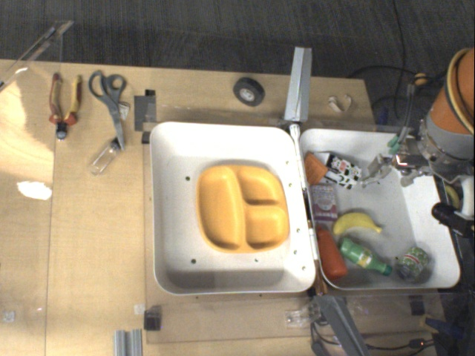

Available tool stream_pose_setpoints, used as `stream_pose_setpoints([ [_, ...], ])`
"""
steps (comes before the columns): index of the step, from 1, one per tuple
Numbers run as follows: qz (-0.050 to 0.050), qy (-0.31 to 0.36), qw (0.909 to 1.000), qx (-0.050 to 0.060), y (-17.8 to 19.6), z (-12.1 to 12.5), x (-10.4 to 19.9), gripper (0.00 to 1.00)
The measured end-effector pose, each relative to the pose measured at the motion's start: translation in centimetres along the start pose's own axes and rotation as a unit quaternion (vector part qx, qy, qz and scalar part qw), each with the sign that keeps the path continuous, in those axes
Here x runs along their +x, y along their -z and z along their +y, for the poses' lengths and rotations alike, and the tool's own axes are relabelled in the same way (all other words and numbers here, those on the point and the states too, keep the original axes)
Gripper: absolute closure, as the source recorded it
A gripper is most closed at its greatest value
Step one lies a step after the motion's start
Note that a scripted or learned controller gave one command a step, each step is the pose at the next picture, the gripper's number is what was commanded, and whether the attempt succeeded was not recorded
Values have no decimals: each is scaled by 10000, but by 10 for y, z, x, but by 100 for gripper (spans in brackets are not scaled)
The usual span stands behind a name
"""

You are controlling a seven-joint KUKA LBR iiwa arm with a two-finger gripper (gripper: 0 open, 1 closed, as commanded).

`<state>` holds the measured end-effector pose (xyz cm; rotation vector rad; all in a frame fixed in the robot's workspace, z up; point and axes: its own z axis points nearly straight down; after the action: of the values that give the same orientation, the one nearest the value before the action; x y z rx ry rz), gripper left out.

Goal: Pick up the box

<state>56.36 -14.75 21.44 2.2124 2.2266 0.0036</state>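
Over the right bin, near its upper edge, hangs the hand, reaching in from the right on the grey arm with its orange band. Whether the hand is open or closed cannot be told from this view, and nothing can be seen in its hold.

Just left of the hand, and slightly above it, lies the box, a small white carton with dark markings, tilted and resting on the bin floor. It sits close beside the hand; whether they touch cannot be told. Further left of the hand, past the box, an orange wedge-shaped item rests against the bin's left wall. Below and left of the hand lies a pale purple packet. Below the hand, a yellow banana curves across the bin floor, and lower still a green bottle lies on its side beside a red item. Lower right of the hand sits a small green can.

Well to the left of the hand, the left bin holds 1 yellow divided tray. Far left of the hand, on the desk, lie scissors and red-handled pliers, with a roll of black tape up beyond the bins.
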Motion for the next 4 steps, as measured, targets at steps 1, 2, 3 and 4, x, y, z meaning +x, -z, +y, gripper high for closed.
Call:
stream_pose_setpoints([
  [1,-23,1245,9922,-84,-112,27,39,0],
  [2,70,1710,9850,235,-124,80,18,0],
  [3,-34,1537,9881,-79,-115,44,55,0],
  [4,-36,989,9950,-144,-118,-13,55,0],
])
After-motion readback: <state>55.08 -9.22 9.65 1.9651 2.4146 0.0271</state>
